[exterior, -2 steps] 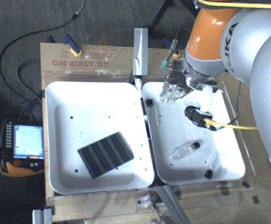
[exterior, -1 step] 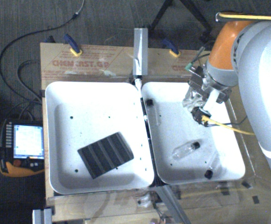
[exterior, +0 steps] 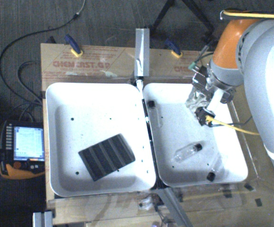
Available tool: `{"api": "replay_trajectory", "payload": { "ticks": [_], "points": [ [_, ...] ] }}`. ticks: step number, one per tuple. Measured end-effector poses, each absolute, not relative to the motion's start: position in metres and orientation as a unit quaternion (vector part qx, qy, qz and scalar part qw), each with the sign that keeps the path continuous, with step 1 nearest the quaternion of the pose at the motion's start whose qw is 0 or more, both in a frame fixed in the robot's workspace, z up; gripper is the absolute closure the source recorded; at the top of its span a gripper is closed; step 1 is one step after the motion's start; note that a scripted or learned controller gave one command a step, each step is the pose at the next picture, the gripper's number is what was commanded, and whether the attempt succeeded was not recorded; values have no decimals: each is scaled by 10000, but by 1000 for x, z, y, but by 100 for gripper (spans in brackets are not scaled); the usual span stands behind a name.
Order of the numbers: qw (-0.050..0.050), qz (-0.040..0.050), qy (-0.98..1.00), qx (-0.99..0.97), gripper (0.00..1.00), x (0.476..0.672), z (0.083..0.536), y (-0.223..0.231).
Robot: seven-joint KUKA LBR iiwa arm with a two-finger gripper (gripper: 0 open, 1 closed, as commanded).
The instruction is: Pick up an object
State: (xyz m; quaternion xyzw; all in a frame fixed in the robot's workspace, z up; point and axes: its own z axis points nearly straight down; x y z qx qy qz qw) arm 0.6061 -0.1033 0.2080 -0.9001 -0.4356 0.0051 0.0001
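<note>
Clear little dark-capped vial (exterior: 188,152) in the right white bin (exterior: 171,126) looks round, might roll away from the gripper (exterior: 196,101); can't tell if that's open.

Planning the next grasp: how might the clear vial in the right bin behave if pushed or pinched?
The vial lies on its side and looks round, so a push would probably roll it. Its clear, glossy wall may slip in a pinch. It looks small, so likely light.
</note>
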Motion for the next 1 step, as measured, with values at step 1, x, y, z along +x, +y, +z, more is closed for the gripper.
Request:
{"api": "replay_trajectory", "payload": {
  "ticks": [1],
  "points": [
    [-1,23,-3798,-9251,100,562,257,-134]
  ]
}}
